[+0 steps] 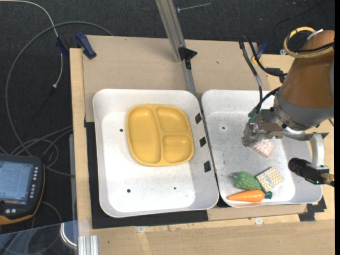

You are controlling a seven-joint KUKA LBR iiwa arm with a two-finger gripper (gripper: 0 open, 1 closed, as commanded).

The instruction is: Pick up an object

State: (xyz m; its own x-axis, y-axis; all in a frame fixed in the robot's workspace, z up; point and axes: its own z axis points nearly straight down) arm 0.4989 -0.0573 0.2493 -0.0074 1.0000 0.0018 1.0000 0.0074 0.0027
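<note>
Dark carpet with loose cables surrounds a wooden bench (154, 68) that carries two shallow white bins side by side. At the near left, off the bench, sits a handheld control pendant (18, 187).

Nearest in the right bin (228, 116), along its front edge, lies a toy carrot (245, 196), orange with a green end. Just behind it and touching it is a green leafy toy vegetable (245, 180), and beside that, to the right, a small waffle-patterned piece (271, 178).

Farther back in the same bin, a pink-and-white speckled object (264, 147) lies on the bin floor. The end effector (258, 134) hangs directly over its far left edge, overlapping it from above; whether its jaws are spread or closed cannot be told, nor whether it touches the object.

The left bin (106, 142) holds a yellow divided plate (160, 134) near its centre. Beyond the bins a metal post (170, 20) rises from the bench.
</note>
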